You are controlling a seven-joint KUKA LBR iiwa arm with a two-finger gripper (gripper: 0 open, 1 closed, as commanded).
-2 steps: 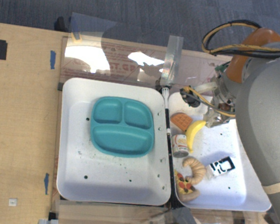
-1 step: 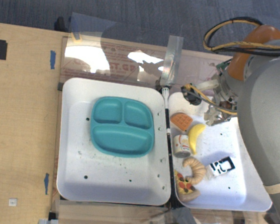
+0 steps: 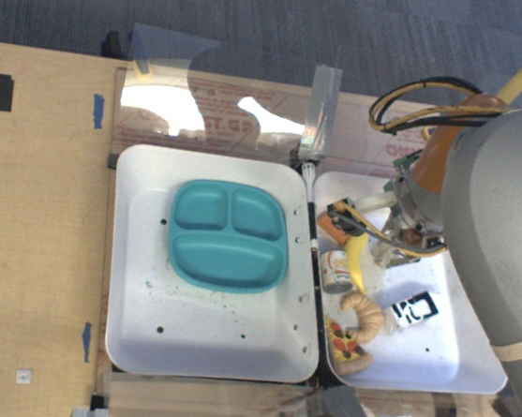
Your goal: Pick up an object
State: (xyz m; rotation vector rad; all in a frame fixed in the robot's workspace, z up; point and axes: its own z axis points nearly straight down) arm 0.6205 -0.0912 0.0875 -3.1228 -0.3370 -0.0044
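**Claw low over clutter in right bin**

Reaching in from the right, claw (image 3: pixel 400 231) hovering low; grip state impossible to tell. Just left: orange-black item (image 3: pixel 340 220) and yellow banana (image 3: pixel 357 264). Nearer the camera: black-and-white tag (image 3: pixel 415 308), marks unreadable. Far left: teal divided plate (image 3: pixel 229 235) in left bin (image 3: pixel 132 263).

Left bin (image 3: pixel 132 263): teal plate (image 3: pixel 229 235) fills the middle; edges and front corners open.
Right bin (image 3: pixel 432 351): toys crowd its left edge; front right corner open.
Back right: arm (image 3: pixel 506 214) overhangs.
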